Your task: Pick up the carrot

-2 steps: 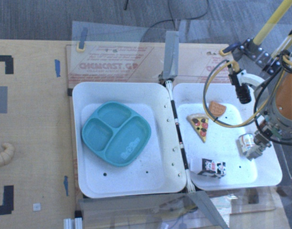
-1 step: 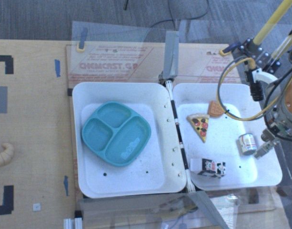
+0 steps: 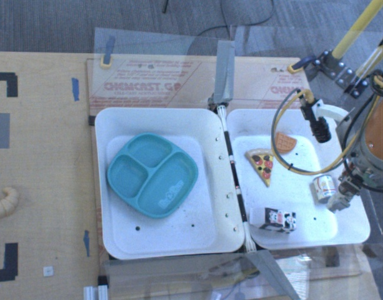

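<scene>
Right bin (image 3: 303, 233), near to far: black-and-white packet (image 3: 280, 219); jaws beside a can (image 3: 324, 187), apart or together cannot be told; pizza slice (image 3: 262, 165); orange piece (image 3: 285, 142), likeliest the carrot, lying loose and ungrasped.

Red printed lettering is seen on the clear sheet (image 3: 147, 80) lying behind the left bin; it runs upside down and mirrored and cannot be read with certainty. More small red print is seen on the sheet behind the right bin (image 3: 280, 83), too small to be made out. No other text can be read.
</scene>
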